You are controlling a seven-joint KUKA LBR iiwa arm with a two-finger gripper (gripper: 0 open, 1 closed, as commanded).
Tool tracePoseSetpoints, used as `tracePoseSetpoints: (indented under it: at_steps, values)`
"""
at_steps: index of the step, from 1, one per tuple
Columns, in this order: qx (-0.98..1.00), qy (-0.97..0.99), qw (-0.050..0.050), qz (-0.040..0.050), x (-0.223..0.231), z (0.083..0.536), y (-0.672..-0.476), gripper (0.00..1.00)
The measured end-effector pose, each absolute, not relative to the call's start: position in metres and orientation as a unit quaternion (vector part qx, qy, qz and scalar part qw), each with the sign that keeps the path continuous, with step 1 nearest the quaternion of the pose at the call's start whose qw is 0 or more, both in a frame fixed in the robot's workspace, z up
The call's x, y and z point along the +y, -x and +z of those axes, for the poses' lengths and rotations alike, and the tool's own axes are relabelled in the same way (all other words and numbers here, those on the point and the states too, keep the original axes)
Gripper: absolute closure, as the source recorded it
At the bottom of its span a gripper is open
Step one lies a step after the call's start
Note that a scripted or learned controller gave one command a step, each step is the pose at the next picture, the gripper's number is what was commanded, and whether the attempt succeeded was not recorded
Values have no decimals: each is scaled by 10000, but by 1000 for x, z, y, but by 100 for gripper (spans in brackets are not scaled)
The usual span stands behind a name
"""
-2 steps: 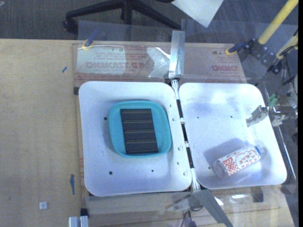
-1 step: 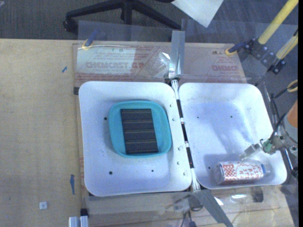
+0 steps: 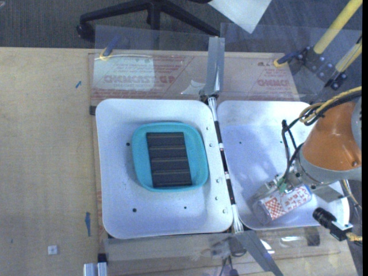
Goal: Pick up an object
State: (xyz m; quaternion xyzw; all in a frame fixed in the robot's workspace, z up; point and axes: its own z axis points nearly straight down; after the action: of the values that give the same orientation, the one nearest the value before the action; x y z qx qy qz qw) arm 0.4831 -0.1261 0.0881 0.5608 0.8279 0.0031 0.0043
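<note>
A teal square dish (image 3: 169, 156) with a dark ribbed insert lies in the middle of the left bin (image 3: 115, 171). In the right bin (image 3: 253, 137), near its front right corner, a small box with a red and white pattern (image 3: 283, 203) lies on its side. The arm, with its orange band (image 3: 333, 140), hangs over that corner, and the gripper (image 3: 283, 184) sits right above the patterned box, touching or nearly touching its top. The wrist hides the fingers.
A metal divider (image 3: 214, 68) runs between the bins at the back. Yellow-handled tools (image 3: 339, 22) lie at the far right. Cables (image 3: 299, 119) loop beside the arm. A black connector (image 3: 325, 217) sticks out at the right bin's front edge.
</note>
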Motion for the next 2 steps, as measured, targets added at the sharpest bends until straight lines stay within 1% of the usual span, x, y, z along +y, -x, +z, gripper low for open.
tracePoseSetpoints:
  at_steps: [1, 2]
  values:
    - [8269, -5623, 67, 40, -127, 99, -484, 100]
    - [8269, -5623, 66, 39, -127, 99, -484, 0]
